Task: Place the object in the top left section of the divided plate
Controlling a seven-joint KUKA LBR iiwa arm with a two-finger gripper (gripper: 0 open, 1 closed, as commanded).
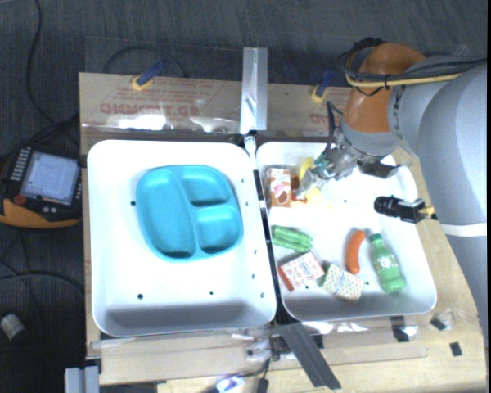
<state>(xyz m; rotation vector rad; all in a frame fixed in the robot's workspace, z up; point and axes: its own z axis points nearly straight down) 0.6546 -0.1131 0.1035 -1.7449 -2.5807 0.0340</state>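
The grey arm (462,146) reaches in from the right, and its tool (319,172) sits low over the upper left part of the right bin (372,196). From this slant I cannot tell whether the tool is spread or pressed together, nor whether it pinches anything. Just at its tip lies a small yellow piece (306,170); it looks to be touching the tool, but that is not certain. Just left of the yellow piece, close to the bin's left wall, stands a small red and white carton (278,187). The other loose things lie further down in the same bin: a green pod-like item (291,237) near the left wall, a red and white box (300,270) below it, a pale patterned packet (344,282) just beside that box, an orange sausage-shaped piece (355,250) lying roughly upright in the view, and a green bottle (386,263) just to its right. The blue divided plate (173,219) rests in the middle of the left bin (119,297), well apart from the tool — one long section on its left side and two smaller ones on its right. Both bins stand side by side on the brown worktop (106,97), touching along their inner walls. Off the worktop to the left, a handheld device with a screen (42,180) lies on the dark floor (33,47).
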